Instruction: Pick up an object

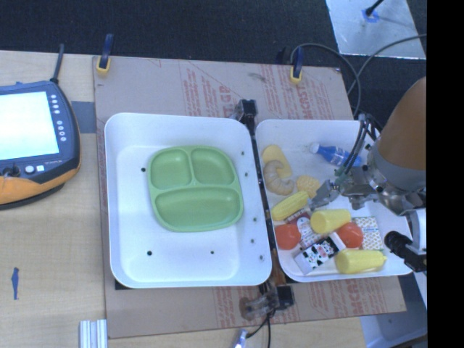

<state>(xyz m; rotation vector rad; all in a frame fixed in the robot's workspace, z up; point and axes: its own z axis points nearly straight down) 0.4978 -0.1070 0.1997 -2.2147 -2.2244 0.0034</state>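
Green plate (194,189); white bins (127,194)

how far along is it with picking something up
Done: the arm has reached over the right bin, and the hand sits low among the toys. In hand: nothing visibly held. Left: gripping and lifting one, perhaps the yellow cylinder nearby; the green divided plate lies in the left bin.

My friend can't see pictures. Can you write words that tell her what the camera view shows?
A grey robot arm reaches from the right over a white bin of small toys, its gripper low among them. The white bin beside it holds a green divided plate, and a tablet-like controller lies at far left.
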